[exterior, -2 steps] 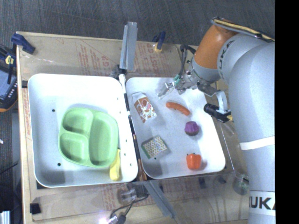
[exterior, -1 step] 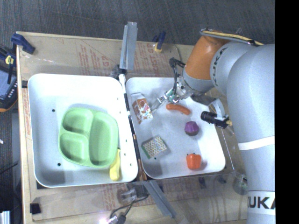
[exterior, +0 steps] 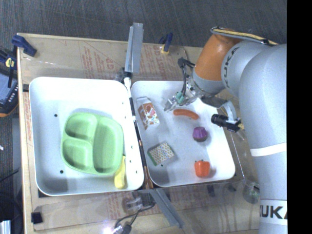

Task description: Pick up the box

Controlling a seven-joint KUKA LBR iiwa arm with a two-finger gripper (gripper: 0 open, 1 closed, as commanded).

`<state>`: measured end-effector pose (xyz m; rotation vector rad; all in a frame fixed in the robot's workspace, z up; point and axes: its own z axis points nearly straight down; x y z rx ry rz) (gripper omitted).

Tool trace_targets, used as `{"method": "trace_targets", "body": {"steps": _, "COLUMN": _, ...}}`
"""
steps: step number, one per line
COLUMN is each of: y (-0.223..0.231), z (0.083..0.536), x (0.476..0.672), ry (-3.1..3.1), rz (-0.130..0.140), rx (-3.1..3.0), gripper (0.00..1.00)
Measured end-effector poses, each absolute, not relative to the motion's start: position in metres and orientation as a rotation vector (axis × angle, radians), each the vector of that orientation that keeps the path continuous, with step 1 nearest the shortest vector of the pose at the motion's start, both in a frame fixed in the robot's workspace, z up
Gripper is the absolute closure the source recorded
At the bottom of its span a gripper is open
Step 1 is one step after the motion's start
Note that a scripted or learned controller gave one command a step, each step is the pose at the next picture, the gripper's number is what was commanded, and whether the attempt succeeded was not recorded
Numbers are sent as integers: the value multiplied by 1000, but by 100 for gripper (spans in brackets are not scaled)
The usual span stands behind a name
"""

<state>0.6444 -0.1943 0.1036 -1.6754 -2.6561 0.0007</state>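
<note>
A small white box with red print [exterior: 148,114] lies against the left wall of the right bin [exterior: 222,175], near its far end. My gripper [exterior: 176,101] hangs over the far middle of that bin, a short way right of the box and apart from it. Nothing shows between it and the box. The orange-banded wrist [exterior: 214,57] rises behind it to the upper right.
In the right bin lie an orange sausage [exterior: 186,113] just below the gripper, a purple item [exterior: 200,133], a flat checkered packet [exterior: 161,153] and a red pepper [exterior: 202,167]. The left bin [exterior: 39,96] holds a green divided tray [exterior: 92,142] and a yellow banana [exterior: 120,177].
</note>
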Motion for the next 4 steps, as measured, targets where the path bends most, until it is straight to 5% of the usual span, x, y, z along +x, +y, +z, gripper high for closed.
{"method": "trace_targets", "body": {"steps": 1, "y": -194, "z": 104, "x": 644, "ry": -2656, "rz": 1, "rx": -1675, "gripper": 0}}
{"method": "trace_targets", "body": {"steps": 2, "y": -210, "z": 110, "x": 658, "ry": -2431, "rz": -1, "rx": -1992, "gripper": 0}}
{"method": "trace_targets", "body": {"steps": 3, "y": -169, "z": 92, "x": 634, "ry": -2608, "rz": 3, "rx": -1749, "gripper": 0}}
{"method": "trace_targets", "body": {"steps": 4, "y": -209, "z": 133, "x": 658, "ry": -2443, "rz": 0, "rx": -1977, "gripper": 0}}
